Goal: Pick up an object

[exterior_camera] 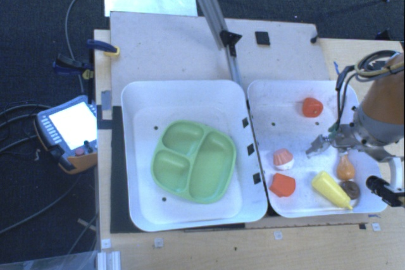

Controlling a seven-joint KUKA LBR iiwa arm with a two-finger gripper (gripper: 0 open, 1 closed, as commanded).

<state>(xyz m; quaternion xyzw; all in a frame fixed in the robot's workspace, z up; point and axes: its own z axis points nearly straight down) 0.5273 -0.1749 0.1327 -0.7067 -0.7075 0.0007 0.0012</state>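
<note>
My gripper (329, 143) hangs over the right bin (272, 93), near its right side, with the grey arm and its orange band (383, 103) above it. Just below the gripper lies a small orange pear-shaped thing (345, 169). Beside that are a yellow cone-like thing (330, 189) and a brown round piece (350, 189). Further left lie a pink and white piece (283, 159) and an orange-red block (282, 184). A red-orange round thing (311, 107) sits toward the bin's far side. I see nothing held by the gripper.
The left bin (136, 104) holds a green divided plate (193, 161). A grey pole (209, 0) slants down from the top to the gap between the bins. A hand-held control unit (68, 133) lies left of the bench.
</note>
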